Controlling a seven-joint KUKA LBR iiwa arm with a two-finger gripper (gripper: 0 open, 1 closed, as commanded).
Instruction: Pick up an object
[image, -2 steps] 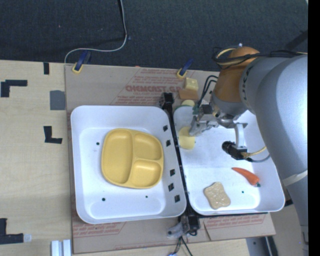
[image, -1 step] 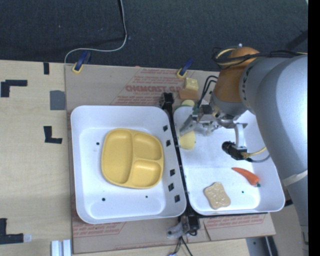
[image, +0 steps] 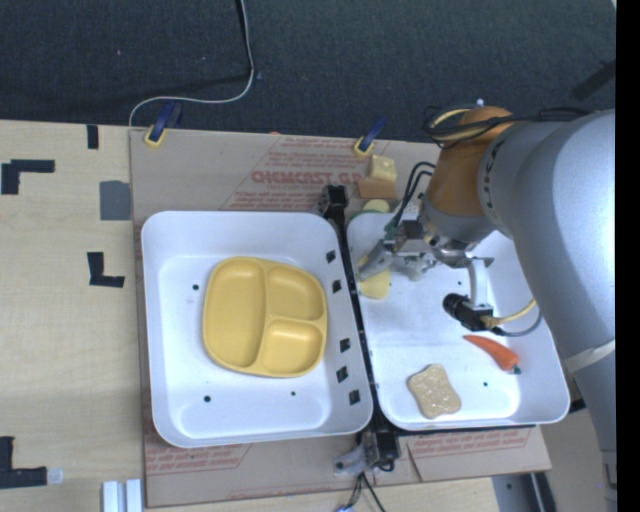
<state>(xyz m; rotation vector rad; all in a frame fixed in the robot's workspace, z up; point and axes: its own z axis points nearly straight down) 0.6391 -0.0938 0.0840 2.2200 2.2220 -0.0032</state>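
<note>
In the right bin (image: 540, 395) my gripper (image: 379, 262) hangs low near the back left corner, close against the divider. A pale yellow round object (image: 374, 287) lies just below its tip, touching or nearly touching it. I cannot tell whether anything is gripped. A beige, biscuit-like piece (image: 433, 391) rests near the bin's front wall. An orange carrot (image: 492, 350) with a green end lies to the right of the middle.
The left bin (image: 170, 400) holds a yellow divided plate (image: 264, 315). A tan block (image: 379, 178) and a small pale object (image: 375, 207) sit behind the right bin's back left corner. The grey arm (image: 560, 230) covers that bin's back right part.
</note>
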